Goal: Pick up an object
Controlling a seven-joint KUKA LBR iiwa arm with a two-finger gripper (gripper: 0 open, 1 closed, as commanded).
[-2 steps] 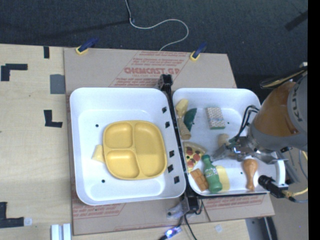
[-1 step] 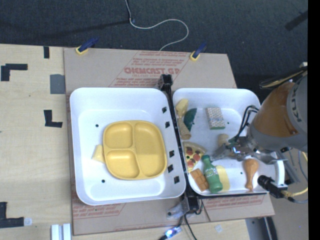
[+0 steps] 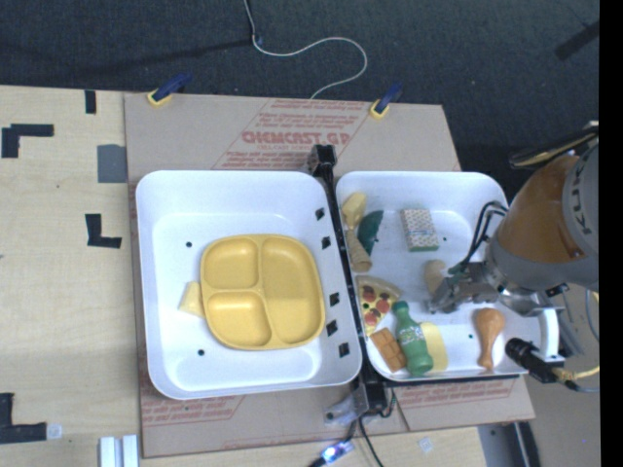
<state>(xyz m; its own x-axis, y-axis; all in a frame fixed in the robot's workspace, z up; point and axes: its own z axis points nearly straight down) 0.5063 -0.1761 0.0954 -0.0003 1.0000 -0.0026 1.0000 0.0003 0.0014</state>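
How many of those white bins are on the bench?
2. The left bin holds a yellow divided plate. The right bin, touching it along the middle, holds the small toy foods, such as a green bottle and a drumstick.

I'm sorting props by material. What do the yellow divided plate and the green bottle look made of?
Yellow divided plate: likely molded plastic, matte, uniform color with soft rounded ridges. Green bottle: probably glossy toy plastic, with faint highlights; its label is too small to read.

Arm: grey, orange-banded, entering from 3 o'clock
Gripper [image 3: 450, 293]: low, pointing toward 9 o'clock
Wrist: bent downward
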